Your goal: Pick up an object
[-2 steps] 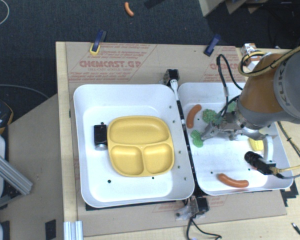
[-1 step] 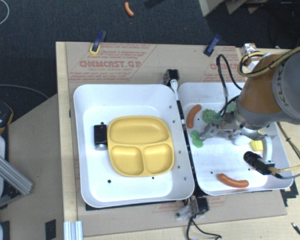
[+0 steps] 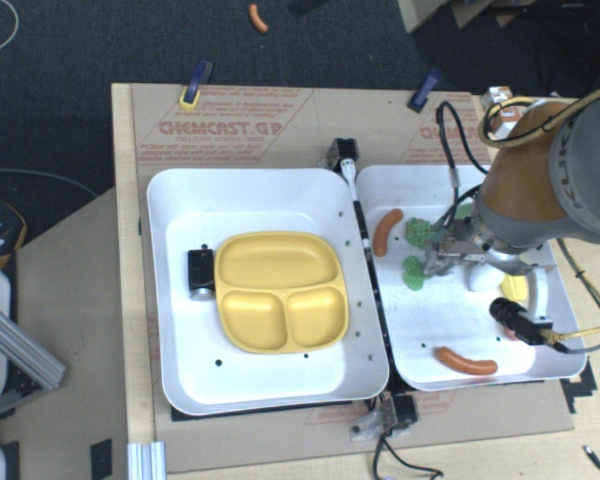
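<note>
The gripper (image 3: 442, 258) hangs low in the right bin (image 3: 420, 343), its tips just beside two green broccoli pieces (image 3: 416, 253); whether it grips either I cannot tell. In the left bin (image 3: 170, 298) a yellow divided tray (image 3: 280, 290) lies in the middle, a small black object (image 3: 201, 271) touching its left edge. One sausage (image 3: 385, 230) lies just left of the broccoli; another sausage (image 3: 466, 361) lies near the front wall, well apart from the gripper.
</note>
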Action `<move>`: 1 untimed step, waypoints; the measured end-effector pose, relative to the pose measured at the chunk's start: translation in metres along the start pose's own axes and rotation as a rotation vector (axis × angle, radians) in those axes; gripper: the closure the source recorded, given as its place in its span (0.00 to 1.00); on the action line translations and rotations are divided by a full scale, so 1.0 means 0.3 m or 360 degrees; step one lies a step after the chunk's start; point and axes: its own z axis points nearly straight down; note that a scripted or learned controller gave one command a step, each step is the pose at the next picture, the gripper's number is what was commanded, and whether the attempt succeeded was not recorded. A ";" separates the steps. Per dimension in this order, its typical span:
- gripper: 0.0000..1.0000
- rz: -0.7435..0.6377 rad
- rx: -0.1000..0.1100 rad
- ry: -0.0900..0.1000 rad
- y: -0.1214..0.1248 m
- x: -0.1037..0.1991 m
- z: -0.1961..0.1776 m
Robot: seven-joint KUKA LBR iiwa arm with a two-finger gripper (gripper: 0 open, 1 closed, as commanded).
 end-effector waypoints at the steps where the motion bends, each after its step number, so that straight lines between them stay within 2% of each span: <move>1: 1.00 -0.0001 0.0002 -0.0007 -0.027 -0.010 -0.188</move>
